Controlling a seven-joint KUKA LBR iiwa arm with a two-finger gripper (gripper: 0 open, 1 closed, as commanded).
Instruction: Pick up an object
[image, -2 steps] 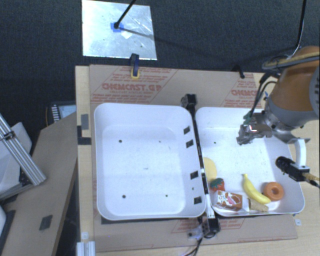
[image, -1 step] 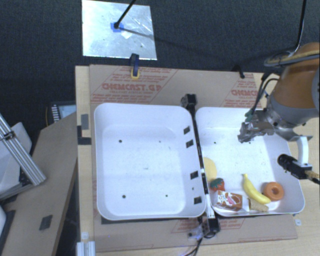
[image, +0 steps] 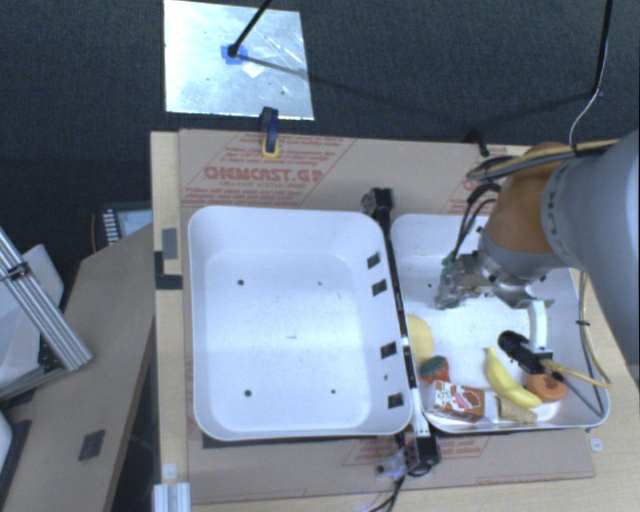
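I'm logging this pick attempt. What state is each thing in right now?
Gripper: low in the right bin, above the pile, nothing seen held.
Banana: lying flat, untouched.
Packet: flat by the front wall.
Carrot: lying beside the banana.
Left bin: sitting level.

The cardboard sheet (image: 300, 165) under the bins carries red print reading "CHEMCAST GP" near its far edge; the other red lettering on it is illegible.
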